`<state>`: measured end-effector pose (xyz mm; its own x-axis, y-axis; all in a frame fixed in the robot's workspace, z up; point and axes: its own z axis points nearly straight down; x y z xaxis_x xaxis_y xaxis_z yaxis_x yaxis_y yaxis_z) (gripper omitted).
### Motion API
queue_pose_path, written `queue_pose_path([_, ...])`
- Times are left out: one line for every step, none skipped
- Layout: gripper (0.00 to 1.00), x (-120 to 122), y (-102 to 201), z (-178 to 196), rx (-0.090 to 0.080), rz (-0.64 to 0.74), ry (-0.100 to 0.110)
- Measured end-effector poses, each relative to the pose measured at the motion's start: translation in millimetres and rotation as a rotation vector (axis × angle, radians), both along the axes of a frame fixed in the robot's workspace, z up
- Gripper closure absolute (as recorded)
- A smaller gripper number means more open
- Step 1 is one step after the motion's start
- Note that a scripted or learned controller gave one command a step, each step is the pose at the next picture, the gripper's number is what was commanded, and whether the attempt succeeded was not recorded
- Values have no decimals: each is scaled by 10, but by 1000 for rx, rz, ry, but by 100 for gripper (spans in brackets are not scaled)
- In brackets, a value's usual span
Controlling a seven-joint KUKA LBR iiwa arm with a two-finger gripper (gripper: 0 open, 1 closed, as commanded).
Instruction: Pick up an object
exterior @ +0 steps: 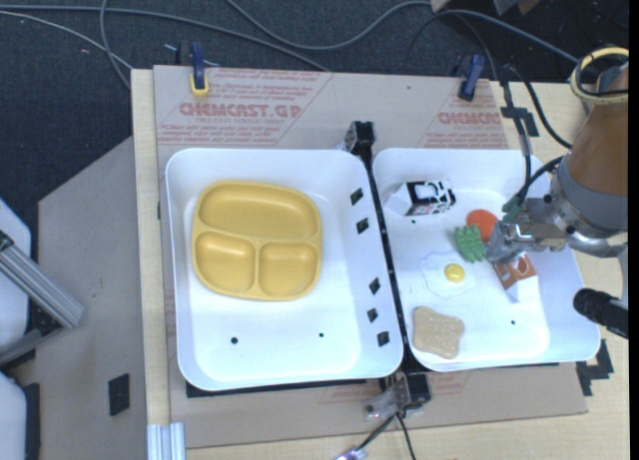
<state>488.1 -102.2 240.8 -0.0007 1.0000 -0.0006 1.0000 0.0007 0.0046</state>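
Observation:
The right bin (559, 343) holds a green broccoli piece (469, 242), an orange-red round piece (481, 220), a fried egg toy (448, 273), a slice of bread (437, 332), a small black-and-white item (429, 198) and a brown piece (518, 269). My gripper (507, 245) hangs low over the right bin, just right of the broccoli and above the brown piece. Nothing shows between its fingers.
The left bin (190, 348) carries a yellow three-compartment plate (258, 239). A black divider with clips (372, 248) runs between the bins. Cables trail across the dark floor behind, and blue clamps (199, 70) pin the board's far edge.

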Motion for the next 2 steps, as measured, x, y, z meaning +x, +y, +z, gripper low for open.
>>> queue_pose_path([100,351,421,-132,1,4,2])
queue_pose_path([100,739,887,-56,1,5,1])
